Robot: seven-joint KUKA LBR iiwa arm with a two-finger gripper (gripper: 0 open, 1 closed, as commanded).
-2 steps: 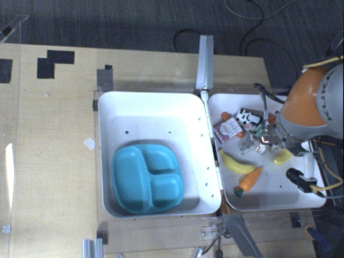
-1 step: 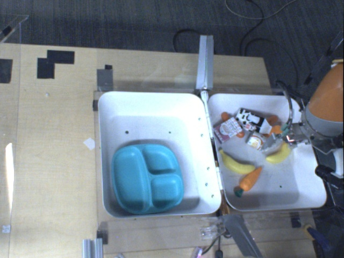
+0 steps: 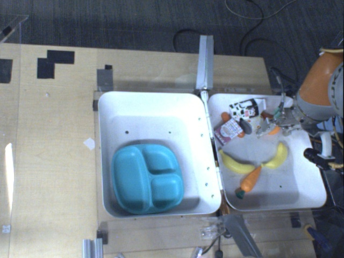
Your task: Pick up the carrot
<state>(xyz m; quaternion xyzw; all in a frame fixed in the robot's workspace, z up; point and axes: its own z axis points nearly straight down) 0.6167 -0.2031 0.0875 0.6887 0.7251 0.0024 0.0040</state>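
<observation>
Toward the front of the right-hand bin [image 3: 317, 198] the carrot [image 3: 250, 180] is seen lying on the white floor, its long axis slanted, with the orange tip pointing up and to the right and the dark green stub end pointing down and to the left. A yellow banana [image 3: 257, 162] is curved just behind it, and the carrot's upper tip is touching or nearly touching it. The gripper [image 3: 273, 123] is placed at the back of the same bin, over a cluster of small items, so the carrot is judged to lie forward of it and slightly to the left in the view, with the banana between. How wide the tool stands cannot be told, since its tip is small and lost among the clutter. A blue divided tray [image 3: 146, 178] is held in the left-hand bin [image 3: 107, 144]
</observation>
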